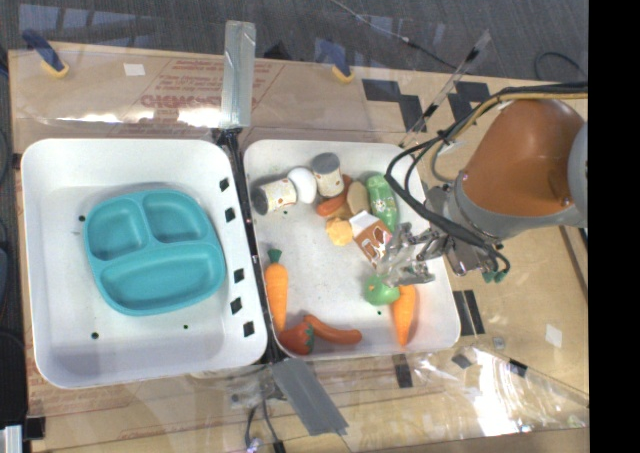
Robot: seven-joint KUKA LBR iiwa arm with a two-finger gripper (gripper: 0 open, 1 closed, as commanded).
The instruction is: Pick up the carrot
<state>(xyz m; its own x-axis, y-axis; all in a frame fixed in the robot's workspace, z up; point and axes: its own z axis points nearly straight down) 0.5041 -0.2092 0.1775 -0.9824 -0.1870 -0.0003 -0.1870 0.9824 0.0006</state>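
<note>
Carrot (404, 312) at right bin (300, 156) front edge, long axis running near-to-far, leafy end just below claw (398, 259). Claw state: cannot tell. Second carrot (276, 288) well left.

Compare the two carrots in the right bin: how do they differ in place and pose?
The left carrot lies against the right bin's left wall, leaves up-frame, with free space to its right. The right carrot lies near the right wall, just below the end effector, its leafy top up-frame too. It looks shorter. Both are orange with green tops and lie roughly parallel.
</note>
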